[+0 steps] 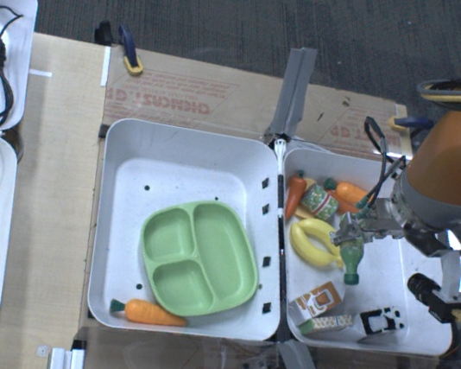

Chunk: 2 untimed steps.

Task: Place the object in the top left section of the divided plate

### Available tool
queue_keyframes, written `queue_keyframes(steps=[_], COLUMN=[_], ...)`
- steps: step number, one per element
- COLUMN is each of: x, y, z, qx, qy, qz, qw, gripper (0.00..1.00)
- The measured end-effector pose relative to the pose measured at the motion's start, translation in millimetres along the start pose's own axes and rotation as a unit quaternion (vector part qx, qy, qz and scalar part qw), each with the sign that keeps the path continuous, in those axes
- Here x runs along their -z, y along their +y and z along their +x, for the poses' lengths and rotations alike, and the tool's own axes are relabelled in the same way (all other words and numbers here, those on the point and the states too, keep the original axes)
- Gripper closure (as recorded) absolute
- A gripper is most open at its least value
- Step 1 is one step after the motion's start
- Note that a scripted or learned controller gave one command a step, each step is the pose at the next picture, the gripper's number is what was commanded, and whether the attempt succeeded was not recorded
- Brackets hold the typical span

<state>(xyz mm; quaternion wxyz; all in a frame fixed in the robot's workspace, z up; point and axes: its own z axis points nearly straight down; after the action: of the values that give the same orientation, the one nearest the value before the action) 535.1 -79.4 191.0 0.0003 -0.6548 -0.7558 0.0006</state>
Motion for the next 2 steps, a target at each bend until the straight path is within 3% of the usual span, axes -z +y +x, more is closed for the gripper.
queue_keyframes(steps=[1,2], x=[-0.5,-0.7], y=[-47.0,-27.9], z=[25.2,66.6], qx=[-0.076,-0.026], qy=[0.000,0.000], qz=[0.002,0.001], qw=[0.9971,0.9997], gripper=[1.00,1.00])
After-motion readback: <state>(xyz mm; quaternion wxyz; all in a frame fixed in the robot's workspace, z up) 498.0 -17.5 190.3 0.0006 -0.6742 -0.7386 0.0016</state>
